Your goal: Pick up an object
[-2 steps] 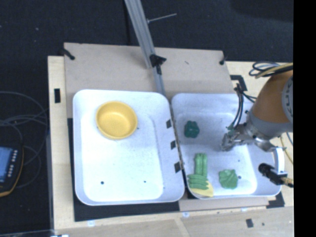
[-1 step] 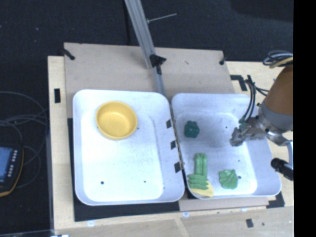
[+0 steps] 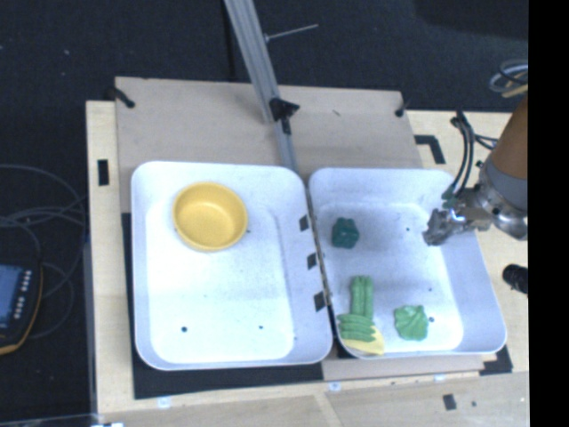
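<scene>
The right bin holds three green things: a small dark green lump near its left wall, a long green ridged piece with a yellow end at the front left, and a light green leafy piece at the front. My gripper hangs over the bin's right side, well to the right of the dark green lump. Nothing shows between its fingers. In the left bin lies a yellow bowl at the back left.
A grey metal pole slants down from the top to the seam between the bins. The arm enters from the right edge. Cables lie on the dark floor at the left, beside a handheld pendant.
</scene>
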